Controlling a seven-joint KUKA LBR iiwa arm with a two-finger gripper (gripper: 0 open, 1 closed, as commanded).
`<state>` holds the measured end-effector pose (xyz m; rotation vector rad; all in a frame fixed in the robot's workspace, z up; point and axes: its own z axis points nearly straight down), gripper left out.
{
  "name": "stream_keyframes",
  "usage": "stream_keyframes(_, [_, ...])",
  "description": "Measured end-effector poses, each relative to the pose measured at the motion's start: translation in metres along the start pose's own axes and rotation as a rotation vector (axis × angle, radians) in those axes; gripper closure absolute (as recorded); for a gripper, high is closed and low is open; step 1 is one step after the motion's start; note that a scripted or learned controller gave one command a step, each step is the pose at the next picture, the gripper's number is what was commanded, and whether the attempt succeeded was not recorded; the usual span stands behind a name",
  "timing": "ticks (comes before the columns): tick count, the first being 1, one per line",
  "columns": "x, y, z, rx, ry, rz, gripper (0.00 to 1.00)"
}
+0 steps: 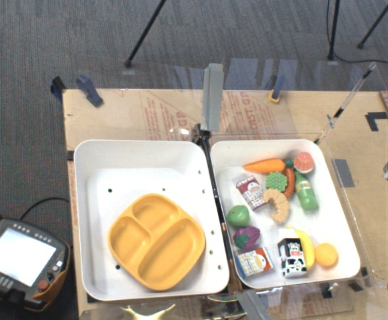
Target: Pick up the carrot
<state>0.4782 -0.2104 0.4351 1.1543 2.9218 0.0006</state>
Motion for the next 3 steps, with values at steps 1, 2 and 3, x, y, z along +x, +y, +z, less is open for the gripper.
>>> stream_keyframes(1, [-0.001, 0.0005, 0.0133, 0.0, 0.0, -0.091, 1.0])
stream_keyframes(2, [-0.0001, -0.0001, 0.0156, 0.0, 0.0, -0.13, 1.0])
stream_keyframes(3, [0.0, 0.0001, 0.0135, -0.001, -0.001, -0.198, 1.0])
